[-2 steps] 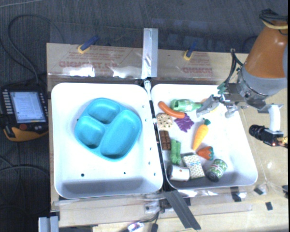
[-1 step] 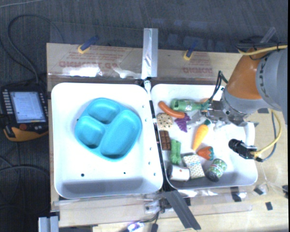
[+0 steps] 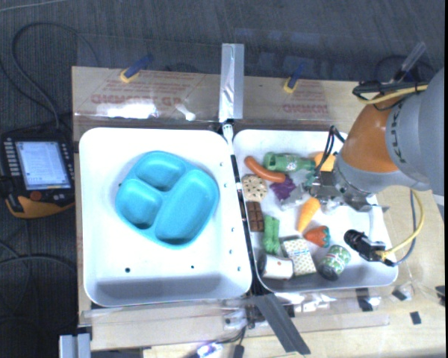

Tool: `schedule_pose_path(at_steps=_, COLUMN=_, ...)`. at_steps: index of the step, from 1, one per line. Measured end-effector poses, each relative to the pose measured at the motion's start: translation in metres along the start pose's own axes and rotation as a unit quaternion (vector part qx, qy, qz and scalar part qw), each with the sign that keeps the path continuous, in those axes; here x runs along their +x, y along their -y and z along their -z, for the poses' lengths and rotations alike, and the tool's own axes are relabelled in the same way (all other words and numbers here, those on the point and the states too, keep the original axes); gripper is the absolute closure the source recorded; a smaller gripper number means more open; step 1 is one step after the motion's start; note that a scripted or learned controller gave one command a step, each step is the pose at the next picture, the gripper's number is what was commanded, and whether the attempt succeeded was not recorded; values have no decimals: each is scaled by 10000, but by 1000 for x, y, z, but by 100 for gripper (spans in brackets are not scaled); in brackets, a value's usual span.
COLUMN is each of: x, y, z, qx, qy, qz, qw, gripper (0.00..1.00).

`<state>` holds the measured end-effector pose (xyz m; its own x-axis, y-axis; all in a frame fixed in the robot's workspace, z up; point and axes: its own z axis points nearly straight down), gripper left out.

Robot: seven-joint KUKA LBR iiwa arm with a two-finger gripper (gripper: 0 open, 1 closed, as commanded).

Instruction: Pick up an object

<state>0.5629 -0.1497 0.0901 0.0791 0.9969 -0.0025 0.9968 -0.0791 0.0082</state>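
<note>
The arm (image 3: 403,136) comes in from the right, grey body and orange band hanging over the right-hand bin (image 3: 373,271), wrist down low among the toys. The gripper (image 3: 322,192) sits right at the top end of the orange carrot (image 3: 308,213), which lies tilted near the middle of that bin. Whether the jaws are apart or together, I cannot tell; the wrist housing covers them from up here, and nothing shows clearly between them.

Look at the crowd in this bin. A sausage (image 3: 263,169) lies at a slant near the upper left corner, with a green bottle-shaped toy (image 3: 287,161) just beside it along the back wall. Below those, a spotted dice-like block (image 3: 254,189) and a purple piece (image 3: 283,189) sit close together. A dark chocolate bar (image 3: 254,215) lies along the left wall, and a green pickle (image 3: 272,234) stands just beside it. Near the front, a patterned white box (image 3: 299,253) touches a white roll (image 3: 278,267), a red-and-green piece (image 3: 317,236) sits just under the carrot's tip, and a green can (image 3: 334,260) rests by the front right. A black connector with a yellow cable (image 3: 364,246) hangs over the right side.

Over in the left bin (image 3: 104,274), a blue three-compartment tray (image 3: 166,197) sits alone, well apart from the action. On the floor to the left of the worktop (image 3: 172,92), the teach pendant (image 3: 36,171) glows.
</note>
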Motion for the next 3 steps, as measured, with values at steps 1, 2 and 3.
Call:
schedule_pose_path(at_steps=1, x=1, y=-1, z=9, qx=-2, qy=-12, qz=-2, qw=10000, gripper=100)
schedule_pose_path(at_steps=2, x=45, y=4, z=144, qx=56, qy=-9, qz=557, qw=9984, gripper=100)
schedule_pose_path(at_steps=3, x=28, y=2, z=222, qx=55, qy=2, qz=233, qw=9997, gripper=100)
